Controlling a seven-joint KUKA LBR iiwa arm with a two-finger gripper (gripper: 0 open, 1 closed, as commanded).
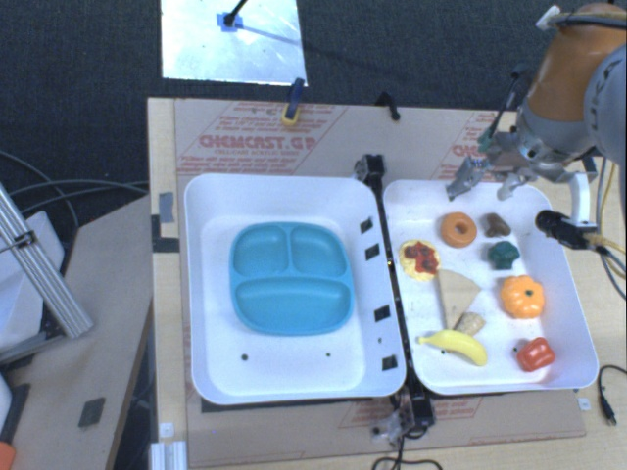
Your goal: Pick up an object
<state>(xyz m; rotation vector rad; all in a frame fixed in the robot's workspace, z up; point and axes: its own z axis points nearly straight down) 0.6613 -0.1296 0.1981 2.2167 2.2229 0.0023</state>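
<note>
The gripper (487,176) was seen over the right bin's (578,306) far edge, jaws spread apart and empty. The doughnut (458,229) lay just nearer, untouched, beside a brown lump (497,225).

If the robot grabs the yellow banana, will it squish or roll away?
The banana looks like smooth, glossy toy plastic, so it is probably stiff and light, perhaps slippery. Its curve lies flat in the right bin, so it would likelier spin than roll.

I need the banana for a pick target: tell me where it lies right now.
In the camera view the banana lies in the right bin, near its front edge, just below the small beige piece and left of the red pepper.
</note>
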